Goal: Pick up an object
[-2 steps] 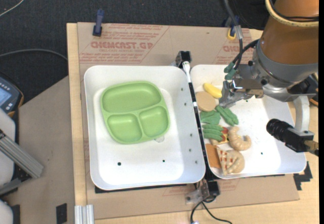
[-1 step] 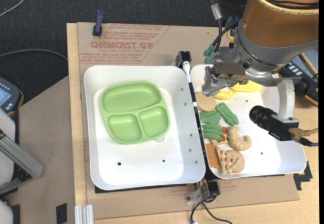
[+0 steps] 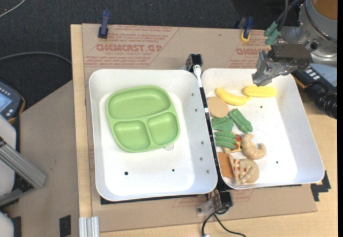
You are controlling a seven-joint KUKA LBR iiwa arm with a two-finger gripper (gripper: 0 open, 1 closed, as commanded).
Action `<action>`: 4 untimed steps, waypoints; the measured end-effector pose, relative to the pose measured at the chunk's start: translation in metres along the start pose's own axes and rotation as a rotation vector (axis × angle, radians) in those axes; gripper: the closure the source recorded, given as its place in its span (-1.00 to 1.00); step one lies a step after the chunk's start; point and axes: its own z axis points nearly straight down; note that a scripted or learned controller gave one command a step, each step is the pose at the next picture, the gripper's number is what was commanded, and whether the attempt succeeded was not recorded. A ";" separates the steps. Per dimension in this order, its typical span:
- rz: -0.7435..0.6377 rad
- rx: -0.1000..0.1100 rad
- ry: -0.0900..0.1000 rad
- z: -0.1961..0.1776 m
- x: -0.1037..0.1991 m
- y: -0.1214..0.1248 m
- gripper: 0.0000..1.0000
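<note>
One arm [image 3: 316, 10] reached in from the right, and we saw its claw [image 3: 263, 76] tilted down over a banana [image 3: 260, 91], grip state unclear.

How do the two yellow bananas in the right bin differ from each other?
The left banana lies free on the bin floor, slanting down to the right, beside the round tan piece. The right banana lies nearly level, directly beneath the tool, which partly covers its upper edge. The left banana looks more curved, the right one straighter. Both are yellow toy fruit of similar size, lying in the right bin near its far side.
</note>
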 end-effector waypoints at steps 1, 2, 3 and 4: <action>-0.004 0.019 -0.001 0.094 -0.009 -0.002 1.00; -0.015 0.005 0.004 0.048 0.073 -0.001 1.00; 0.003 0.013 -0.001 0.067 -0.007 -0.001 1.00; 0.003 0.019 -0.002 0.147 -0.077 0.017 1.00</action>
